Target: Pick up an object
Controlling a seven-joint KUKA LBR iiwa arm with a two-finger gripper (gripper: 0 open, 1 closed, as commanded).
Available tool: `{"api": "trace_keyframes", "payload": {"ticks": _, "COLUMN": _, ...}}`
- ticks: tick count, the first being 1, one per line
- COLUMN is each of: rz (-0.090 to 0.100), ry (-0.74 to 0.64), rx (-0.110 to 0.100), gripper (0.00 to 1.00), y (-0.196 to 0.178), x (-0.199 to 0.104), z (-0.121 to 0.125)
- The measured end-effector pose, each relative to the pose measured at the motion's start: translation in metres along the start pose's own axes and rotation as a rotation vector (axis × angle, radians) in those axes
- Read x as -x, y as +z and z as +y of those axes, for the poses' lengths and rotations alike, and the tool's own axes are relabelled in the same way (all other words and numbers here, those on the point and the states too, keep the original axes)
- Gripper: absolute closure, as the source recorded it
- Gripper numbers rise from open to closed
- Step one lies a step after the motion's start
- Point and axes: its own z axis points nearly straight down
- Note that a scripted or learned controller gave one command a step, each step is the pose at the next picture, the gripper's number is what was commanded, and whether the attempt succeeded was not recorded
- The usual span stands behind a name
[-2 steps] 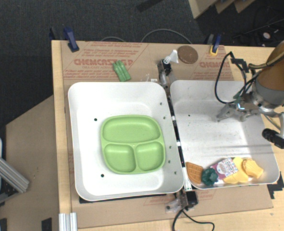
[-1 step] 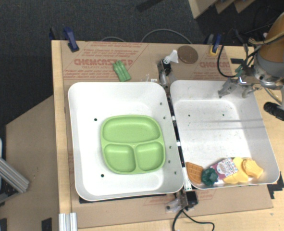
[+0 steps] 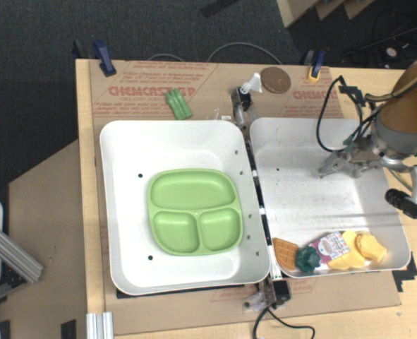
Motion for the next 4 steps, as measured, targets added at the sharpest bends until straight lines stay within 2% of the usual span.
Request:
{"api": "trace_keyframes", "payload": {"ticks": 1, "rz": -0.001, "ry": -0.002, "rx": 0.002, "gripper": 0.00, "y": 0.000, "x": 0.000, "z": 0.017}}
{"api": "trace_keyframes", "payload": {"ticks": 2, "rz": 0.001, "ry": -0.003, "rx": -0.001, "gripper": 0.00, "y": 0.000, "x": -0.001, "z": 0.045}}
{"api": "trace_keyframes", "payload": {"ticks": 3, "rz": -0.011, "ry": -0.001, "rx": 0.013, "gripper": 0.00, "y": -0.067, "x": 0.003, "z": 0.064}}
{"api": "trace_keyframes", "payload": {"ticks": 4, "rz": -0.002, "ry": 0.005, "rx": -0.008, "gripper": 0.00, "y": -0.011, "x": 0.003, "z": -0.040}}
